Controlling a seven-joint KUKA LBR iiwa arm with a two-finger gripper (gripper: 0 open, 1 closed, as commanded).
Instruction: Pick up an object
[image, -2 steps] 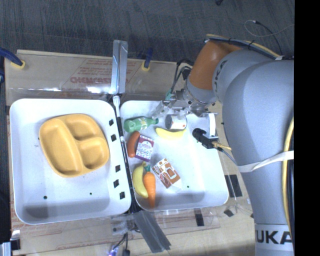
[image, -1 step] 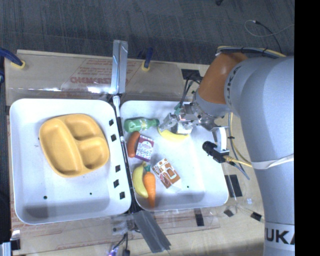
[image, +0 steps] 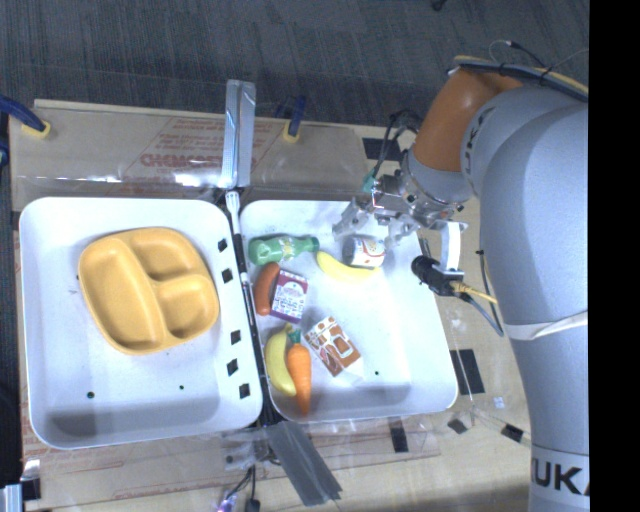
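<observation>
My gripper (image: 372, 232) hangs low over the upper middle of the right bin (image: 425, 330), and its fingers look spread, so it is open. Directly under it sits a small white and red container (image: 369, 252), touching the right end of a yellow banana (image: 340, 268). A green bottle (image: 280, 247) lies on its side to the left. Below the bottle are a red and white carton (image: 288, 296) and an orange sausage-like piece (image: 264, 288). Further down lie a brown snack packet (image: 333, 346), a carrot (image: 299, 378) and a second yellow banana (image: 279, 362).
The left bin (image: 60, 400) holds a yellow divided plate (image: 148, 288). A ridge with black clips (image: 232, 320) separates the bins. The grey arm (image: 530, 250) covers the bench to the right of the right bin, with a black cable (image: 440, 275) at the bin's edge.
</observation>
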